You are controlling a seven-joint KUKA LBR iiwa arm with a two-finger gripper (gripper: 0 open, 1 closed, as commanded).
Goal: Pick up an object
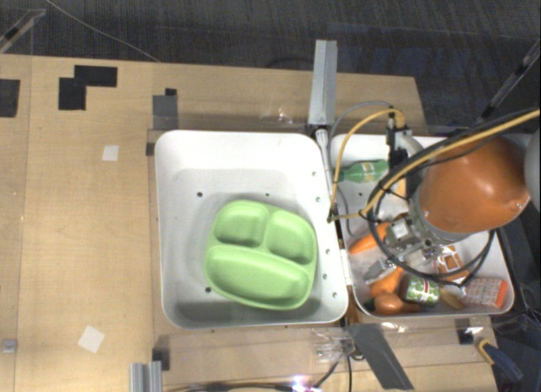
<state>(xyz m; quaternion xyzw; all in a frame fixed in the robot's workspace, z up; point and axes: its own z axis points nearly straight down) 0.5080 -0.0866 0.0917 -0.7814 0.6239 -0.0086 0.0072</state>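
Observation:
My gripper point(408, 245) is low inside the right bin point(507, 297), under the arm's orange band point(469, 183). It hovers over a pile of small items. An orange carrot-like piece point(365, 244) lies just left of it, and more orange pieces point(387, 291) lie at the bin's front. A small green-labelled can point(423, 291) rests on its side below the gripper. A green bottle point(365, 171) lies at the back of the bin, and a red and white packet point(483, 291) at the front right. Cables and the wrist hide what sits directly beneath the gripper.
The left bin point(182, 213) holds a green divided plate point(262, 253) near its front right. A metal post point(323, 82) stands behind the wall between the bins. Yellow and black cables point(372, 128) loop over the right bin's back left.

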